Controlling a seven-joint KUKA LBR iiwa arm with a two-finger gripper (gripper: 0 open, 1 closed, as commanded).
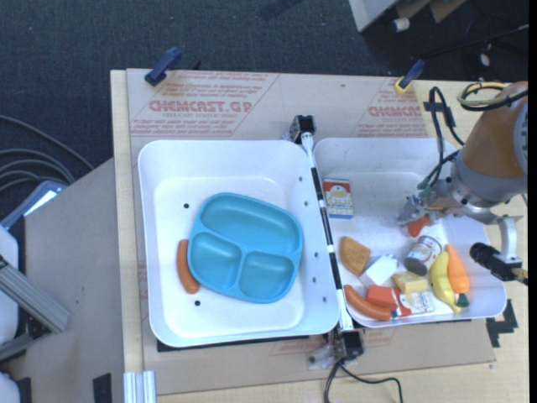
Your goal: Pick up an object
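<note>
The tool (417, 211) is down inside the right bin (377, 154), low over the floor near its right side, and a small red-orange piece (417, 223) sits right at its tip; whether that piece is gripped or merely touched, and whether the tool is parted or closed, I cannot tell from here.

Nearest me, along the bin's front edge, lies a red hot dog (367, 305) with a small yellow block (410, 284) and a banana (442, 280) just beside it, and a carrot (456, 269) against the banana. A step further in are a small tin can (422, 251) and a wedge of toast (355, 254). Beyond those, the red-orange piece lies directly under the tool, so the coming move looks like a straight descent or closure, not a sideways reach (its long axis is too small to judge). Further back stands a little red-and-white carton (337, 198), well apart from the tool.

In the left bin (159, 225) a blue divided plate (244, 247) lies flat, with a sausage (186, 265) touching its left rim. The tabletop (252, 99) runs on behind both bins.
</note>
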